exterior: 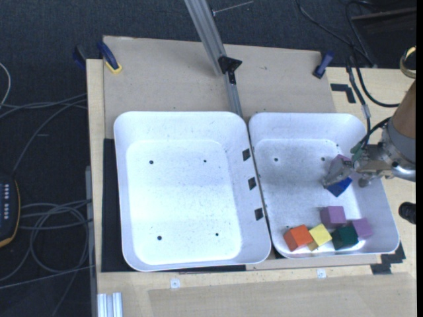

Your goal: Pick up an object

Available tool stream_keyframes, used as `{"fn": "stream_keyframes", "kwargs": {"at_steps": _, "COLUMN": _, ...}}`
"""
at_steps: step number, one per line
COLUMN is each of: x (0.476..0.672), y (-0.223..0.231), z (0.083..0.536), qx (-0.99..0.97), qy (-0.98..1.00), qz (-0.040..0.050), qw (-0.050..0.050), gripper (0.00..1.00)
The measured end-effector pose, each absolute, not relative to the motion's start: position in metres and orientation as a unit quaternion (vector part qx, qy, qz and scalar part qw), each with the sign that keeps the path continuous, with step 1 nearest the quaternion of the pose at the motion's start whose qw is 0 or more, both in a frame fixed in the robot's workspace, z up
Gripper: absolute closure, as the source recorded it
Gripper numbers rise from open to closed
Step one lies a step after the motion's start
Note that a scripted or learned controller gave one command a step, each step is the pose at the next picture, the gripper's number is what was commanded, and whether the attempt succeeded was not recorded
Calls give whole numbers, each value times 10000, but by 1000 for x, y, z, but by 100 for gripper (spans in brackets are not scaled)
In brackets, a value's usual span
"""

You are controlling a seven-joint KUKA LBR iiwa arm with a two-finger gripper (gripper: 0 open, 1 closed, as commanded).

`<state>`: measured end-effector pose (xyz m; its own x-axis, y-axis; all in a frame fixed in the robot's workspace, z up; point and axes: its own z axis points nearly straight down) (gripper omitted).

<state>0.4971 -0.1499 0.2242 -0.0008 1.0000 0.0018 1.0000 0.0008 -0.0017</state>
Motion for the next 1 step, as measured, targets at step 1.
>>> {"fn": "stream_keyframes", "kwargs": {"at_steps": 1, "x": 497, "y": -150, "z": 224, "qx": -7068, "qy": -7074, "qz": -2, "qw": 7, "gripper": 0}}
